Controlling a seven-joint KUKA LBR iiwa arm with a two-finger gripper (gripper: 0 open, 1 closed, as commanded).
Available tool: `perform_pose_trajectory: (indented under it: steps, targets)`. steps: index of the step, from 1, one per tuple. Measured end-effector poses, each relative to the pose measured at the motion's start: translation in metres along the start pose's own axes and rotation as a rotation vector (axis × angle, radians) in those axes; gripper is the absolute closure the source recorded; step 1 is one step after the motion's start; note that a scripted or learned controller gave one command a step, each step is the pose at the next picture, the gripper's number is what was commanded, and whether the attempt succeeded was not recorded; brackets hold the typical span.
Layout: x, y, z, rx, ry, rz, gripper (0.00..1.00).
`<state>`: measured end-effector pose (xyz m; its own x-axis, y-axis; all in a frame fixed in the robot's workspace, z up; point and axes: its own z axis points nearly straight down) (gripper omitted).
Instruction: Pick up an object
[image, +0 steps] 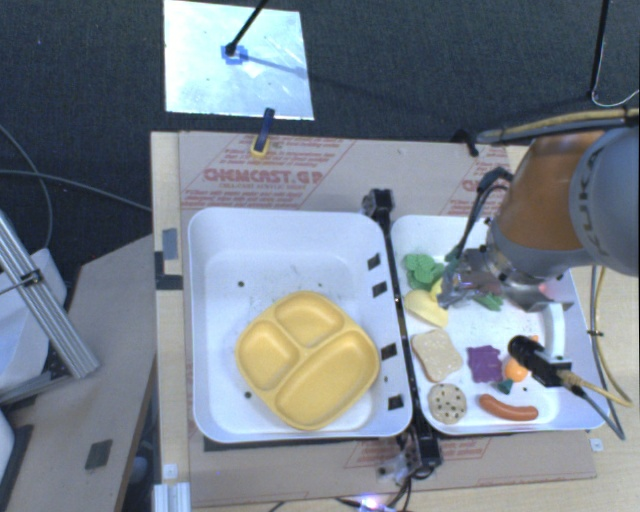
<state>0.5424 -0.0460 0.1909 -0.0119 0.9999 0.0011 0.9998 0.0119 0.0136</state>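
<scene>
while the jaws (462, 288), state unclear, hover, a pale yellow wedge (427, 309) lies beneath.

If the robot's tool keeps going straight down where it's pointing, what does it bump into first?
Probably the yellow food piece or the bin floor just beside it. The tool hangs over the right bin, near the green leafy toy. Depth is hard to judge from above.

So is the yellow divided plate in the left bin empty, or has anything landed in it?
Empty. All three compartments of the yellow plate show bare; the toy food lies in the right bin.
</scene>
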Motion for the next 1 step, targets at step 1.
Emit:
perform_pose_trajectory:
  steps: [1]
  targets:
    - [-0.0039, -0.0024, -0.0046, 0.009, -0.001, 0.005, 1.00]
